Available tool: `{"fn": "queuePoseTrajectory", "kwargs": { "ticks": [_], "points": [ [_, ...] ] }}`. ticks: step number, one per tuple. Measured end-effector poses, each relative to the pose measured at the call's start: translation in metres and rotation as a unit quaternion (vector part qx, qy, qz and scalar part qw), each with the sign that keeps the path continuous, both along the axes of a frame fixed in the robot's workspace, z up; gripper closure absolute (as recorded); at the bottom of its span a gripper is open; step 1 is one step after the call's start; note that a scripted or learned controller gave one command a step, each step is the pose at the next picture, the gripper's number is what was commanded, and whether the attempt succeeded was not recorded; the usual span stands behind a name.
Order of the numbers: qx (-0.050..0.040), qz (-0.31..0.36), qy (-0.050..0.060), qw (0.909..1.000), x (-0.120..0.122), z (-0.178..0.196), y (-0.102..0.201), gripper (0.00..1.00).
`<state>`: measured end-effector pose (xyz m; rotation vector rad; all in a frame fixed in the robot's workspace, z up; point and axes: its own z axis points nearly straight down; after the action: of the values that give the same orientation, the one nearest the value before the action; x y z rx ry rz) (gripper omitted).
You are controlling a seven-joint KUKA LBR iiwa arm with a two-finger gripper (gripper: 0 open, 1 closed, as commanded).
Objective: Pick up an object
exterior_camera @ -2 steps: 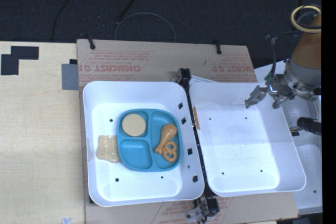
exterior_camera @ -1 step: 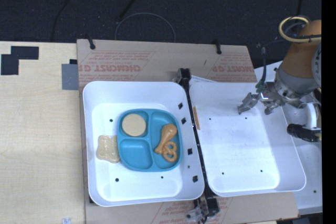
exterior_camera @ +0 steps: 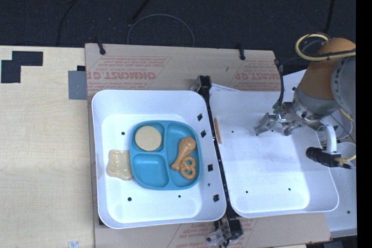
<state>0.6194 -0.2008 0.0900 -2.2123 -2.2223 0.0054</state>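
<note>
The jaws hang spread open over the upper part of the right bin, gripping nothing. All the pickable stuff is well off to their left in the left bin: a blue tray holding a round cookie, a drumstick and a pretzel, plus toast touching the tray's far side.

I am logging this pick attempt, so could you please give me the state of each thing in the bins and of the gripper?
Blue tray: flat in the left bin, three compartments.
Round cracker: lying in the tray's upper left compartment.
Drumstick: lying in the right compartment.
Pretzel: lying in the right compartment, beside the drumstick.
Toast piece: on the bin floor, against the tray's left edge.
Gripper: over the right bin, holding nothing.
</note>
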Motion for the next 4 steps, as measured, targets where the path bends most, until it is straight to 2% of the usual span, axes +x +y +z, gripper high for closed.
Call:
{"fn": "queuePoseTrajectory", "kwargs": {
  "ticks": [1,2,4],
  "points": [
    [-0.0005,0.001,-0.002,1.0000,0.001,0.014,0.000,1.00],
    [-0.0013,-0.001,-0.005,1.0000,0.004,0.076,0.004,1.00],
    [-0.0017,-0.001,-0.006,1.0000,-0.007,0.193,0.004,1.00]
  ]
}}
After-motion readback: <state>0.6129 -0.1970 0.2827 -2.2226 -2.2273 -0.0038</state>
